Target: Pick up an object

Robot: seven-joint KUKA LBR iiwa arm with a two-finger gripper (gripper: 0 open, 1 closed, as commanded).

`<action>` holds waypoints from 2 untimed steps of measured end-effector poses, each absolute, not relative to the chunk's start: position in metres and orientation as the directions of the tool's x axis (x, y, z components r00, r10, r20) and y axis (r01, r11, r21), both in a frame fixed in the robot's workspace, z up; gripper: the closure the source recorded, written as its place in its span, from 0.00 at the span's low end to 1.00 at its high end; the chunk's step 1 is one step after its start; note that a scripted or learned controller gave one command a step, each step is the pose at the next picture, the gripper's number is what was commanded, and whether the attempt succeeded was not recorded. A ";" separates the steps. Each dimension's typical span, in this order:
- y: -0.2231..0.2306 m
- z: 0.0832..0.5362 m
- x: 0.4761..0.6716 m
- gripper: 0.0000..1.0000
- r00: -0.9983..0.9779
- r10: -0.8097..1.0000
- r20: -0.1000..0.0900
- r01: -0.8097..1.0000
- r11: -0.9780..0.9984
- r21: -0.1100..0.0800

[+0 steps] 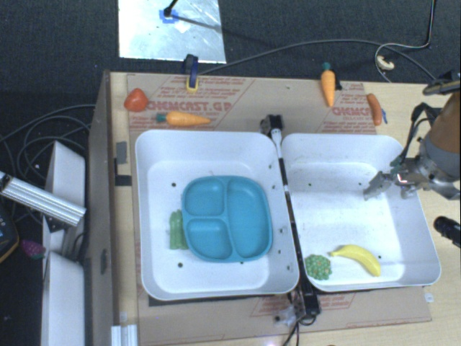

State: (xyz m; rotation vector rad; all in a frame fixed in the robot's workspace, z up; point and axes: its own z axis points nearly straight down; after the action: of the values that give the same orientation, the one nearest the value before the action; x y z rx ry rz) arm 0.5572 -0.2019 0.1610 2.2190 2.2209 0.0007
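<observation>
a: banana (357,259) lies near the front of the right bin (338,171), a green broccoli piece (318,267) just beside it to the left. where are the jaws (389,184)?

b: over that bin's right side, well apart from the banana. they look spread, nothing between them.

a: and further out?

b: left bin (209,150) has a blue divided plate (226,218) with a green piece (176,230) touching its left edge. on the table (238,96) behind sit two carrots (184,119) and a tomato (135,100).
</observation>
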 end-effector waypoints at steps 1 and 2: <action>-0.176 0.149 0.502 0.00 -0.001 1.000 0.000 1.000 0.001 0.001; -0.183 0.084 0.487 0.00 -0.001 1.000 -0.001 1.000 0.001 0.002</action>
State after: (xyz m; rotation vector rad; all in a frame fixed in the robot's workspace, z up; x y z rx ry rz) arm 0.4869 -0.1828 0.0844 2.2194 2.2212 0.0012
